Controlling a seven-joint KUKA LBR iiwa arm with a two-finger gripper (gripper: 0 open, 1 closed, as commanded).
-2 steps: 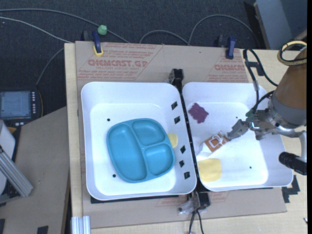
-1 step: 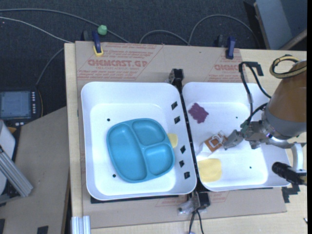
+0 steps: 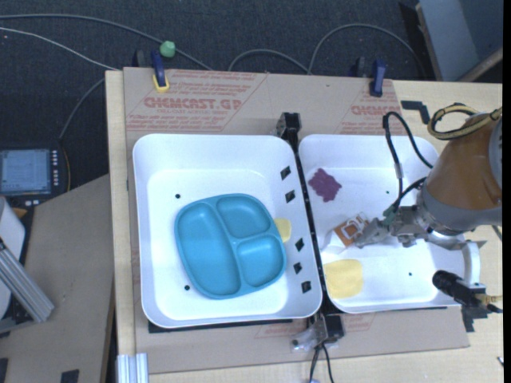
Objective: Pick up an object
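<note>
The gripper (image 3: pixel 361 234) hangs low in the right bin (image 3: pixel 415 294), its fingers right beside a small orange-brown object (image 3: pixel 347 231); whether they are spread or pinching it cannot be told. A purple piece (image 3: pixel 324 183) lies further back in that bin and a pale yellow piece (image 3: pixel 343 278) nearer the front. In the left bin (image 3: pixel 160 166) a blue divided tray (image 3: pixel 230 244) lies beside a small yellow object (image 3: pixel 283 230).
</note>
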